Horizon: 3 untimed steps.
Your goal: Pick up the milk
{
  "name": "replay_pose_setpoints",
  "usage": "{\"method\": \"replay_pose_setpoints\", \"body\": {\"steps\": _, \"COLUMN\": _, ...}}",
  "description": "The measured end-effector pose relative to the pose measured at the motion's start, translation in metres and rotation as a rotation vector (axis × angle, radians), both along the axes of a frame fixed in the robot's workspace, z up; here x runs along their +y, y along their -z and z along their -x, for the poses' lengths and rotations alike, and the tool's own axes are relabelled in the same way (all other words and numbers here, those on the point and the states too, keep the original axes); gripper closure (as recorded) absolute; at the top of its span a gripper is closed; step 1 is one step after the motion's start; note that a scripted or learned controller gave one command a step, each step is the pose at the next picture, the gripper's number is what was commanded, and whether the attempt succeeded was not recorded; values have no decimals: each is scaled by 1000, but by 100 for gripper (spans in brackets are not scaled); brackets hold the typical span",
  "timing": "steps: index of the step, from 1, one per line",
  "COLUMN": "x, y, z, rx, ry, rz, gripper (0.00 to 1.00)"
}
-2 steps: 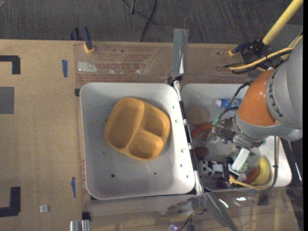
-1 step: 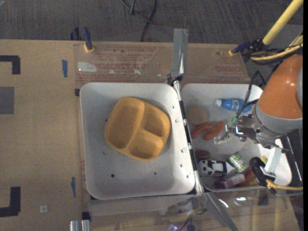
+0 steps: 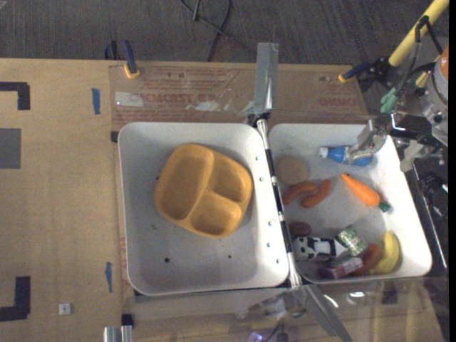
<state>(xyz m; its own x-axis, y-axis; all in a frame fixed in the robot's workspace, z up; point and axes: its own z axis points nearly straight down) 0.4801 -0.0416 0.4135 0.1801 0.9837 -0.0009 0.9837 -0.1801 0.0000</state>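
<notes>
The counter [image 3: 57, 212] carries two shallow white bins side by side. The left bin [image 3: 142, 262] holds an orange divided plate [image 3: 204, 189]. The right bin [image 3: 413, 255] holds the smaller things: the milk [image 3: 314, 247], a black-and-white patterned carton lying on its side near the front left corner, beside a green-and-white can [image 3: 352, 239]; a banana [image 3: 389, 254] at the front right; a carrot [image 3: 362, 190]; a sausage [image 3: 308, 192]; and a blue-and-white bottle [image 3: 345, 153] at the back. The end effector [image 3: 365, 148] hangs over that bottle, well apart from the milk; whether its fingers grip anything I cannot tell.
</notes>
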Motion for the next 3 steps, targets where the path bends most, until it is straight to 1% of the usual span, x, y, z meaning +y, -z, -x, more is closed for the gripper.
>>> {"method": "replay_pose_setpoints", "body": {"steps": 1, "x": 0, "y": 0, "z": 0, "rx": 0, "ry": 0, "rz": 0, "gripper": 0}}
{"method": "replay_pose_setpoints", "body": {"steps": 2, "x": 55, "y": 90, "z": -11, "rx": 2, "ry": -156, "rz": -1, "gripper": 0}}
{"method": "replay_pose_setpoints", "body": {"steps": 3, "x": 11, "y": -6, "z": -6, "rx": -1, "ry": -103, "rz": 0, "gripper": 0}}
